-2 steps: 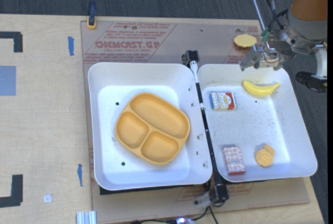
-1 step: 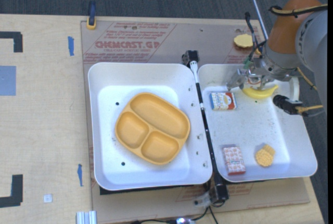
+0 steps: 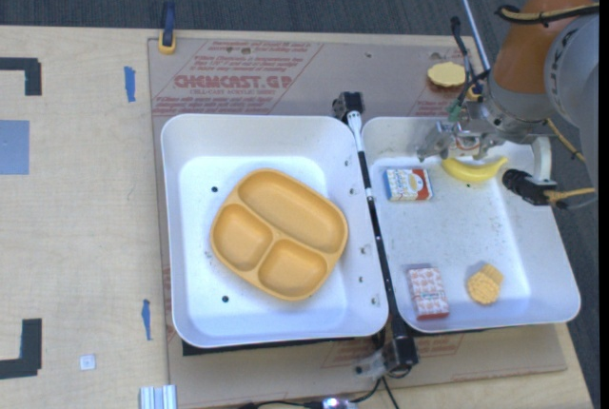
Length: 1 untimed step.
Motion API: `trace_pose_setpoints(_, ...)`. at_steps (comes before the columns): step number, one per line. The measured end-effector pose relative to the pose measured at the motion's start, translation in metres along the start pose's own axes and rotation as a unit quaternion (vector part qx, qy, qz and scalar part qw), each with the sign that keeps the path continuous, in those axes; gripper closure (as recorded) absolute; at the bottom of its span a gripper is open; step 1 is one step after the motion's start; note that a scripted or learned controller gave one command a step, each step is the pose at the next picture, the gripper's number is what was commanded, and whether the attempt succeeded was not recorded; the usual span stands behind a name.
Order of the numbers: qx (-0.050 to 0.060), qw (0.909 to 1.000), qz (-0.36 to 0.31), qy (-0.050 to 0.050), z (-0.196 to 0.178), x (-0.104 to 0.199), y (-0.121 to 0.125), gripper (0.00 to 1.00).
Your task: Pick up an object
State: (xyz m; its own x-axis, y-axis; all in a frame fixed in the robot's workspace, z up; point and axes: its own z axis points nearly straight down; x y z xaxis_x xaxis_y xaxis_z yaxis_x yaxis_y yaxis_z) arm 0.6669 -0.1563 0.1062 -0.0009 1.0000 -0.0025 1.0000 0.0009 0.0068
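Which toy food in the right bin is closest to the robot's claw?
The yellow banana, lying at the bin's back edge right under the gripper. The two little boxes and the waffle cookie sit farther away.

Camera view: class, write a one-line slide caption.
Gripper above banana in right bin; divided tray in left bin.

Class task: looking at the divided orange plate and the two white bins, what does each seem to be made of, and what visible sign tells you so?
Divided orange plate: likely moulded plastic with a matte finish; even colour, rounded compartment ridges, soft sheen.
White bins: probably thin formed plastic, smooth and slightly glossy; rounded corners and curved rims. The look alone cannot confirm either.
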Motion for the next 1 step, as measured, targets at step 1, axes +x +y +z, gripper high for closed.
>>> trace_pose_setpoints(1, 0.003, 1.0, -0.001, 0.002, -0.0803, 0.0815, -0.0457, 1.0)
